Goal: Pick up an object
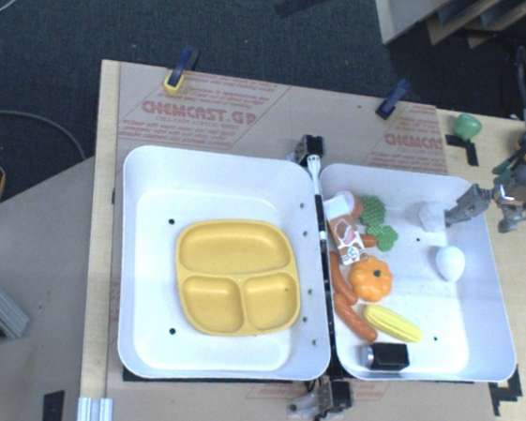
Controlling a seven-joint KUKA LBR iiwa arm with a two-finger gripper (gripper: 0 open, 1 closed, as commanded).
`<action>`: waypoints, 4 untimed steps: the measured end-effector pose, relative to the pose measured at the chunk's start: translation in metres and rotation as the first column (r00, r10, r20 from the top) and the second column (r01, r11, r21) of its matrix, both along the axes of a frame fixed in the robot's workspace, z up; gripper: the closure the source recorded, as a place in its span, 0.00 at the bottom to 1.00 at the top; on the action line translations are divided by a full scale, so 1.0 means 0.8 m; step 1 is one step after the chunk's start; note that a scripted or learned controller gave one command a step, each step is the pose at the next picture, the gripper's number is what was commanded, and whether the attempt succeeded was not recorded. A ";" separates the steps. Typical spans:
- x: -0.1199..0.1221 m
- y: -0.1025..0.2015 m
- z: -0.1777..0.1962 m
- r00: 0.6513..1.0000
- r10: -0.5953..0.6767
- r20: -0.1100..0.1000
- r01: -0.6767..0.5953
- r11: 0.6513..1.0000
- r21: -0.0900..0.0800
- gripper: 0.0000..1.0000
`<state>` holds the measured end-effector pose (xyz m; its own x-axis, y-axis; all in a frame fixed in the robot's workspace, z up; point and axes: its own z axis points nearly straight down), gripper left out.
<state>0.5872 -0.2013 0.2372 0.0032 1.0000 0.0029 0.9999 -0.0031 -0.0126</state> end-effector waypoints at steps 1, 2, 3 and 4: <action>0.003 0.000 0.009 1.000 0.003 0.013 -0.003 1.000 -0.003 0.00; 0.002 -0.003 -0.070 1.000 0.003 0.005 -0.003 1.000 -0.001 0.00; 0.005 -0.004 -0.149 1.000 0.004 0.007 -0.004 1.000 -0.001 0.00; 0.004 -0.003 -0.194 1.000 0.004 0.007 -0.004 1.000 -0.001 0.00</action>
